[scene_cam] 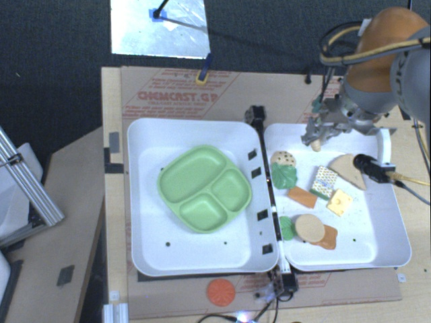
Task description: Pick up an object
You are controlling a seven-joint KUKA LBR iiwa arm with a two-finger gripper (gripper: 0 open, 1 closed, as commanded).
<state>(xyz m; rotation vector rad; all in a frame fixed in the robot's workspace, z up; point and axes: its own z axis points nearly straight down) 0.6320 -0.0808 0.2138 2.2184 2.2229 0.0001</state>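
Observation:
My gripper (314, 140) hangs over the far left corner of the right bin (387, 247), with nothing seen in it. Just below it lie a chip-dotted cookie (283, 158) and a leafy green piece (284, 175). Further toward the front are an orange block (302, 196), a checkered box (324, 181), a yellow cheese slice (339, 202) and a tan wedge (345, 169). Near the front wall sit a round tan bun (310, 228), a brown-orange piece (328, 238) and a small green piece (286, 227).
The left bin (145, 180) holds a green divided plate (202, 188). A ridge with black clips (262, 180) separates the bins. An orange disc (221, 291) lies on the bench in front. A shiny sheet (159, 19) lies at the back.

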